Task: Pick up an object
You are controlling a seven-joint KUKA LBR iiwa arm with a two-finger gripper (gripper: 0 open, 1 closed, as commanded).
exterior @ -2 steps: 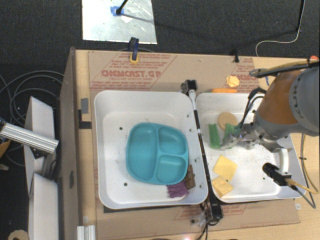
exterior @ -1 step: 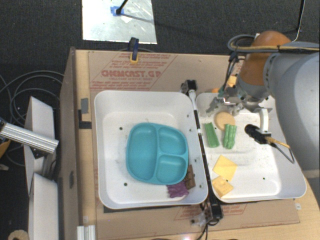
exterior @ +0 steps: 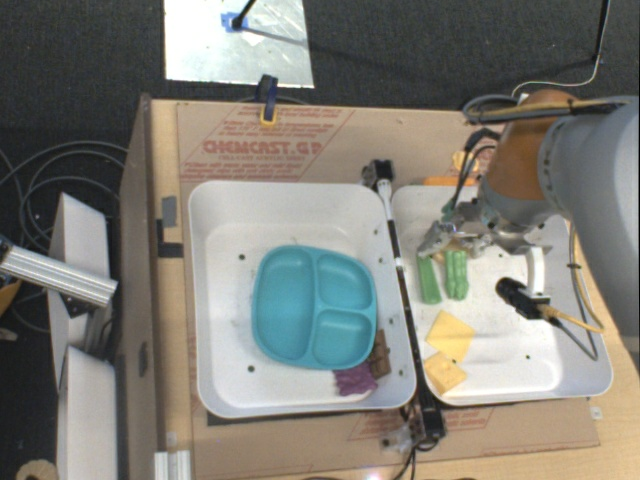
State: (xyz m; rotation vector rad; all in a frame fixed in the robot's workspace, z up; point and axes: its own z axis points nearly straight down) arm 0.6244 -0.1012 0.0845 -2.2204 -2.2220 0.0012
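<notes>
Hand [exterior: 448, 240] hovered just above two green sticks [exterior: 444, 275] in the right bin [exterior: 580, 368]; finger state could not be told. Sticks judged light, stiff, smooth; best gripped across the narrow width, mid-length.

We see a smooth, matt teal plastic plate [exterior: 315, 308] in a glossy white plastic bin [exterior: 215, 268], on printed brown cardboard [exterior: 265, 143]; beyond, a shiny metal sheet [exterior: 240, 28] on dark, rough carpet [exterior: 70, 48].

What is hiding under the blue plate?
A purple thing and a brown thing poke out from under the blue plate's near edge in the left bin. How far under they go is covered.
</notes>
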